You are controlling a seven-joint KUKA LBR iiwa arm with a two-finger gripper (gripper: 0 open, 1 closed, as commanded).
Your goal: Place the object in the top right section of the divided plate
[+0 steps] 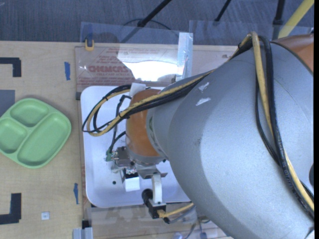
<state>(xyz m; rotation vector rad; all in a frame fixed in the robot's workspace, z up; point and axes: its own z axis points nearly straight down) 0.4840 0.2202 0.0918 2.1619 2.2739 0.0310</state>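
While I watch from above, pale wooden bench point(40, 59) on grey carpet, one green divided plate point(34, 132) at left with three sections, one white bin point(94, 183) beneath my arm point(234, 148), gripper point(132, 176) hanging over it, grip undeterminable, object unseen.

The wooden bench point(45, 63) ran pale and bare across the left. On it, well left of the white bin point(94, 148), lay the green divided plate point(34, 132), flat, its three sections up. Black corner marks point(14, 66) sat above and below the plate, with blue tape strips point(67, 70) between plate and bin. The bin's right part was hidden, possibly reaching farther.
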